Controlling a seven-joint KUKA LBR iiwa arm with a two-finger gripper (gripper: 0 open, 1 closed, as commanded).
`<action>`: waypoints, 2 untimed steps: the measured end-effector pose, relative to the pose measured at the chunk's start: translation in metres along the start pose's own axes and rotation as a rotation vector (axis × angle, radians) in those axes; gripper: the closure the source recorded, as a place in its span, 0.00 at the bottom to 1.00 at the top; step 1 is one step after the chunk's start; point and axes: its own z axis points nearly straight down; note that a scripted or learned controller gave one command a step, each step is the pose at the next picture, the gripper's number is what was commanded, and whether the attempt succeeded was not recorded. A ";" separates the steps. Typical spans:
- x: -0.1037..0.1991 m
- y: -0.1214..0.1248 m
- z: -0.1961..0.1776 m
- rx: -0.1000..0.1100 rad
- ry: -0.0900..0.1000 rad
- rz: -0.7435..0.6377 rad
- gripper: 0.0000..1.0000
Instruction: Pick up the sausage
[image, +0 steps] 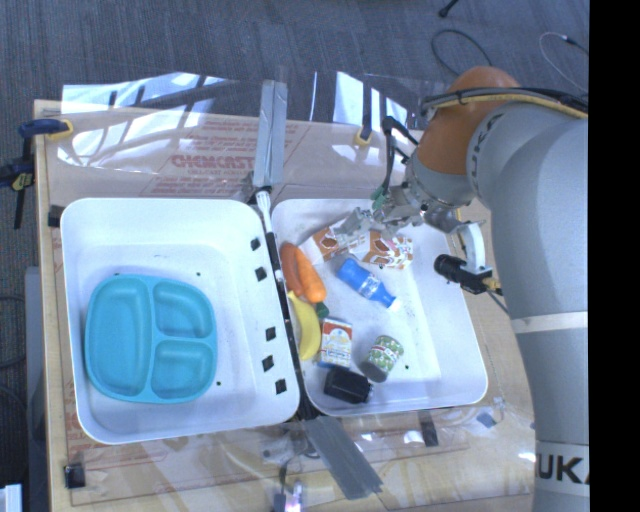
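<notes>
Beyond the small black box (347, 385), an orange-red plastic sausage (303, 272) lay along the shallow white right bin's (445, 330) left wall. It sat left of the two-finger gripper (362, 226), whose grip I couldn't tell.

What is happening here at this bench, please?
A grey robot arm reaches in from the right, and its gripper is low over the far end of the right bin. The sausage lies by that bin's left wall, apart from the gripper, with a banana just below it. A blue bottle, a small carton and a can lie nearby. The left bin holds a blue divided plate.
</notes>
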 end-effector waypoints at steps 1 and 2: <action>0.004 -0.004 0.024 -0.032 -0.017 0.082 0.00; -0.003 -0.001 -0.079 -0.004 -0.001 0.114 0.00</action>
